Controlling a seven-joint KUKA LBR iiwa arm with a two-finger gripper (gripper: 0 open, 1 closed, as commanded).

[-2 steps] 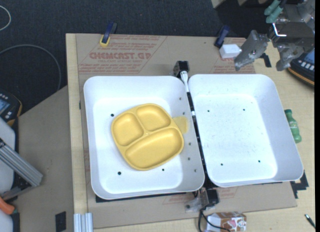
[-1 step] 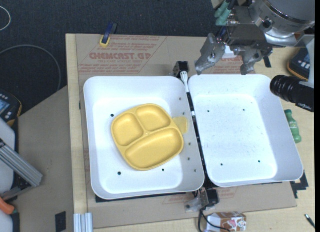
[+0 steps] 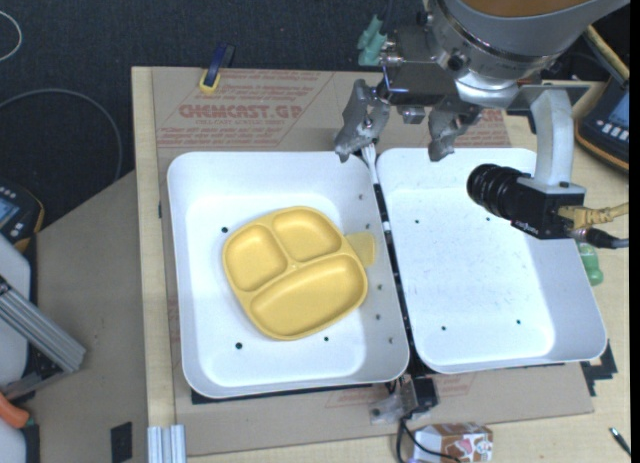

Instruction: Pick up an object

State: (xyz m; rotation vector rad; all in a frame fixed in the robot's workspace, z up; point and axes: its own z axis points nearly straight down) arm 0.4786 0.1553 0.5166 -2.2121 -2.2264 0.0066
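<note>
A yellow divided plate (image 3: 294,271) with three compartments lies flat in the left white bin (image 3: 200,201). My gripper (image 3: 395,139) hangs above the far rim where the two bins meet, well beyond the plate. Its two fingers are spread wide apart, one finger (image 3: 352,135) over the left bin's far right corner, the other over the right bin's far edge. Nothing is between them.
The right white bin (image 3: 500,291) sits beside the left one. A black cylindrical camera on a white bracket (image 3: 515,198) overhangs its far right side. A blue and yellow clip (image 3: 213,69) lies on the cardboard at the back left.
</note>
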